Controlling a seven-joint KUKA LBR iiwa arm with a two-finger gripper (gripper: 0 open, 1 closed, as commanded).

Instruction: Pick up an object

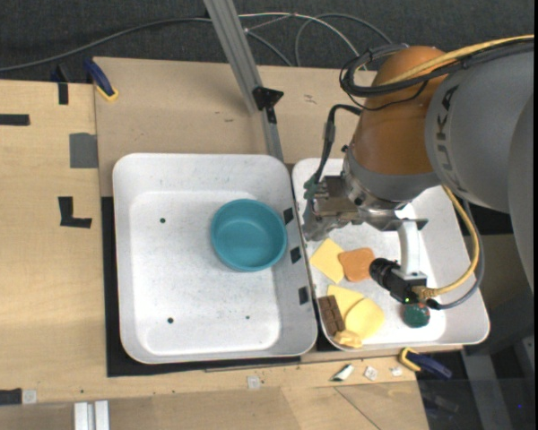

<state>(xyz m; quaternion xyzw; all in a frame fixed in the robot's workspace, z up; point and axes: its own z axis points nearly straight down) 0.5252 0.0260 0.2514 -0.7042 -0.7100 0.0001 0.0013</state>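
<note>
Camera view, looking down at a slant. Surface [36, 267] of pale wood carries two shallow white bins side by side. Left bin [161, 316] holds one teal bowl [247, 234], upright, right of the bin's centre and apart from every wall. Right bin [462, 325] holds the smaller items, grouped in its near-left part: a yellow wedge [325, 260] touching an orange block [356, 263] on its right; nearer the camera, a brown block [330, 311] against a second yellow piece [360, 315].

Arm [403, 141], grey with an orange band, reaches in from the right and covers the far half of the right bin. Its wrist end sits low over that bin's left wall, just beyond the yellow wedge. Jaws: hidden under the wrist hardware, so released or clenched cannot be told. No item is seen between them. All items rest on the bin floors.
</note>
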